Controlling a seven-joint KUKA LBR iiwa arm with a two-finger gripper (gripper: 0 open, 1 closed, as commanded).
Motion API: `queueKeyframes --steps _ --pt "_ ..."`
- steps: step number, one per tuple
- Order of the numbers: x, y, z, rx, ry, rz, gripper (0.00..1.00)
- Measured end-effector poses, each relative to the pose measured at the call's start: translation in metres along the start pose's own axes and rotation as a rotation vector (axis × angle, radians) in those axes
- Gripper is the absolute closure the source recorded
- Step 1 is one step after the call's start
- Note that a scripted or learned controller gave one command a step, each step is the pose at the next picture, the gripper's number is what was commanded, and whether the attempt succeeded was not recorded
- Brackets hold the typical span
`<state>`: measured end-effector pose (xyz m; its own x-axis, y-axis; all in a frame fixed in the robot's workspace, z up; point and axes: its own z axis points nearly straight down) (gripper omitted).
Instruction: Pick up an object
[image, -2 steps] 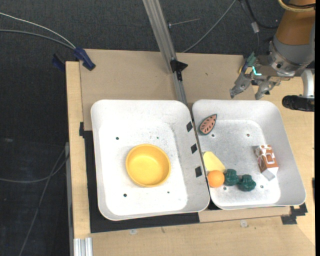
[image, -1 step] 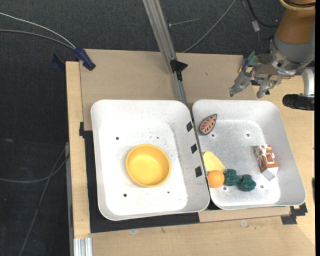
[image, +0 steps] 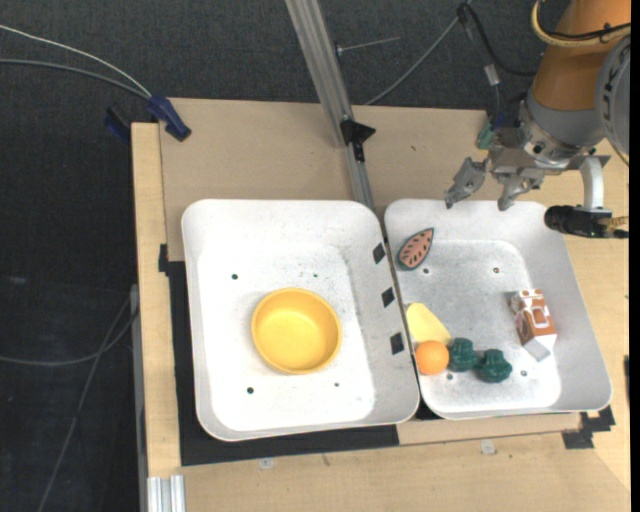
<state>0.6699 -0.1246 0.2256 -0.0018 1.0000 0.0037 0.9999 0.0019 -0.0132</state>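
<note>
My gripper (image: 484, 191) hangs open above the far edge of the right bin (image: 575, 300), with nothing between its fingers. Below it in that bin lie a pink leaf-shaped piece (image: 415, 247) at the far left, a yellow wedge (image: 426, 323) and an orange ball (image: 431, 357) near the left wall, a dark green toy (image: 478, 361) beside the ball, and an orange-and-white block (image: 533, 322) at the right. A yellow bowl (image: 294, 329) sits in the left bin (image: 215, 300).
A metal pole (image: 335, 95) slants across the bench behind the bins, ending near the divider between them. A blue clip (image: 168, 117) sits at the bench's far left corner. Cables trail over the dark floor.
</note>
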Motion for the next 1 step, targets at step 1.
queueKeyframes --steps 1 --pt "0.0027 -0.0041 0.0434 0.001 0.0 0.002 0.0"
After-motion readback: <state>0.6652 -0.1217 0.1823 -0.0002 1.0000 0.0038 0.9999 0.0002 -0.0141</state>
